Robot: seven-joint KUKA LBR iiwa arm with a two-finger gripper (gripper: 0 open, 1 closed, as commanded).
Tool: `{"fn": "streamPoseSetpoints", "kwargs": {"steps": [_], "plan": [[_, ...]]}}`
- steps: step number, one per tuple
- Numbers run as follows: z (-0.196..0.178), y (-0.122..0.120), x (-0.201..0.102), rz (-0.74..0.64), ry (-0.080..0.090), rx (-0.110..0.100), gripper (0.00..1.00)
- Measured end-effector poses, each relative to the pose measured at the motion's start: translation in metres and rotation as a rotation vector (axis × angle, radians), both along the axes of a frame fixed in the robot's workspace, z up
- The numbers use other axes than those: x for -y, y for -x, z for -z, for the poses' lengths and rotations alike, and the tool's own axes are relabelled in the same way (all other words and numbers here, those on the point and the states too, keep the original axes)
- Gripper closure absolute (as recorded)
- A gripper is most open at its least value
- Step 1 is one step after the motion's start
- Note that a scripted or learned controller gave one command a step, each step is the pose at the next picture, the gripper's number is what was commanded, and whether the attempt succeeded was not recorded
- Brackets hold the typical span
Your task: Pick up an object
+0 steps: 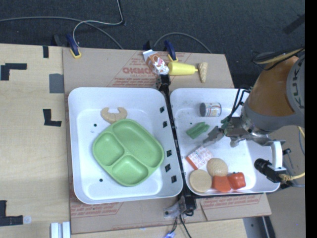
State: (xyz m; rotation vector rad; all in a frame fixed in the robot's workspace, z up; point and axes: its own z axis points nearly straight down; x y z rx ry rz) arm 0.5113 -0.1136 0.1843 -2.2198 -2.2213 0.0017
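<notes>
Camera view: green block [197, 130] lies diagonally, upper-right end raised.

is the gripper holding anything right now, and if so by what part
Nothing is held. The gripper hangs in the right bin between the green piece and the red-and-white packet, with nothing between its fingers.

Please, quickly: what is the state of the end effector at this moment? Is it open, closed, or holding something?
End effector: cannot be told whether open or closed; it sits low over the right bin, near the green block, with nothing visibly held.
</notes>
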Motion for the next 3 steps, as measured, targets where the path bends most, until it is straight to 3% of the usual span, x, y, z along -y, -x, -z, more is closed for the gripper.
{"fn": "streamPoseSetpoints", "kwargs": {"steps": [1, 2, 3], "plan": [[0.096, -0.057, 0.002, -0.001, 0.001, 0.003, 0.00], [0.098, -0.118, 0.010, -0.001, 0.002, 0.007, 0.00], [0.101, -0.141, 0.017, 0.002, -0.008, -0.025, 0.00]]}}
